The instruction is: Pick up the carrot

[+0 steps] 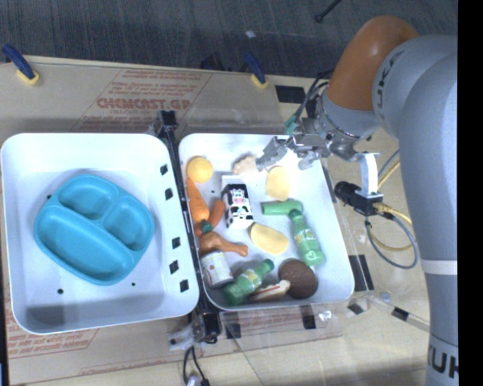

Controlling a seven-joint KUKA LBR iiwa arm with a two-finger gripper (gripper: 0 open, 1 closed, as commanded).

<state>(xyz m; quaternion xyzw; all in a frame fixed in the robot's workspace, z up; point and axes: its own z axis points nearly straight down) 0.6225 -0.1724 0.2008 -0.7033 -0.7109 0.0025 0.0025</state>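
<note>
The carrot point(196, 200) is a long orange piece lying along the left wall of the right bin point(338, 240), just below a round yellow fruit point(198, 169). A shorter orange piece point(217, 212) leans against its right side. My gripper point(288, 158) hangs over the far part of the right bin, well to the right of the carrot and just above a pale yellow piece point(278, 182). Its fingers stand open with nothing between them.
The right bin is crowded: a cow-patterned carton point(239, 204), green bottles point(304, 238) point(248, 280), a brown ball point(298, 278), a small can point(216, 268), a yellow slice point(269, 237). The left bin point(32, 167) holds a blue divided plate point(95, 227).
</note>
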